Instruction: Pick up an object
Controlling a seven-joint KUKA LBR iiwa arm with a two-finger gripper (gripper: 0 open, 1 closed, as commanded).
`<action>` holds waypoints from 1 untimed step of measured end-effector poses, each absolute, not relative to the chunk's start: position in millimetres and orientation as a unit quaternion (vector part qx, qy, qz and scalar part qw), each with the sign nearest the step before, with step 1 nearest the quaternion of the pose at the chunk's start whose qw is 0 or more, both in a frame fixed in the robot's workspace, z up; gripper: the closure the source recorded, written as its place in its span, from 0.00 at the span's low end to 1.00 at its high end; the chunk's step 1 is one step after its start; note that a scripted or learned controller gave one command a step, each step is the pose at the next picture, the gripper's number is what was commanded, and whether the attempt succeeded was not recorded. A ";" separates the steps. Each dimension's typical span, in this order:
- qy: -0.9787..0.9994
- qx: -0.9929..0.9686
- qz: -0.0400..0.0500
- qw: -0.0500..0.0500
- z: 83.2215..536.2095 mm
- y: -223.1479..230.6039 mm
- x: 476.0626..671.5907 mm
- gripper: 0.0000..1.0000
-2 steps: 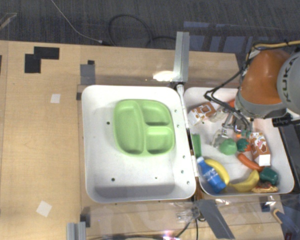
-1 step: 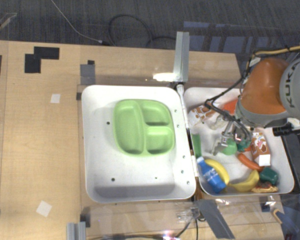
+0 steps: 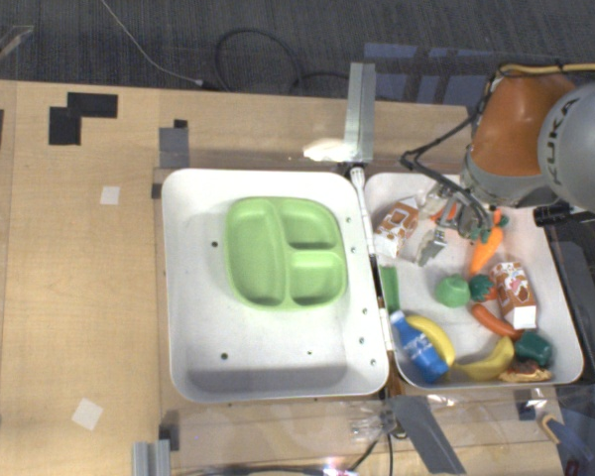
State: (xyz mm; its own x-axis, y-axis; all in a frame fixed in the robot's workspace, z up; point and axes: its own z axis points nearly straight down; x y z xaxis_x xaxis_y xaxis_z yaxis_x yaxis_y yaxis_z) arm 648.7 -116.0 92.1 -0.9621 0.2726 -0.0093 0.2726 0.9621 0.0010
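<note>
So the arm point(image 3: 535, 137) was reaching in from the right, with the gripper point(image 3: 438, 238) down over the upper part of the right bin point(image 3: 565, 310). The fingers point(image 3: 431, 250) looked spread a bit with nothing between them, hanging just beside a brown and white packet point(image 3: 397, 224). A carrot point(image 3: 484, 249) sat right next to the gripper on its other side. Lower in that bin were a green ball-ish thing point(image 3: 453, 291), a banana point(image 3: 488, 361), a blue bottle point(image 3: 415, 347), a sausage point(image 3: 494, 319) and another brown packet point(image 3: 514, 288). The left bin point(image 3: 193, 296) had 1 green divided tray point(image 3: 283, 251) with 3 compartments. Both bins sat side by side on the wooden bench point(image 3: 69, 296).
</note>
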 end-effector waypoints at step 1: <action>0.991 0.134 0.000 0.007 90.3 -130.2 561.7 0.00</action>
State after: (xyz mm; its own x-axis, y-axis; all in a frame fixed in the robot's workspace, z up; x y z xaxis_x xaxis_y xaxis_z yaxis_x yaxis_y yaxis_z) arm 561.7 -130.2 90.3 -0.9640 0.2657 -0.0139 0.2657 0.9640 0.0012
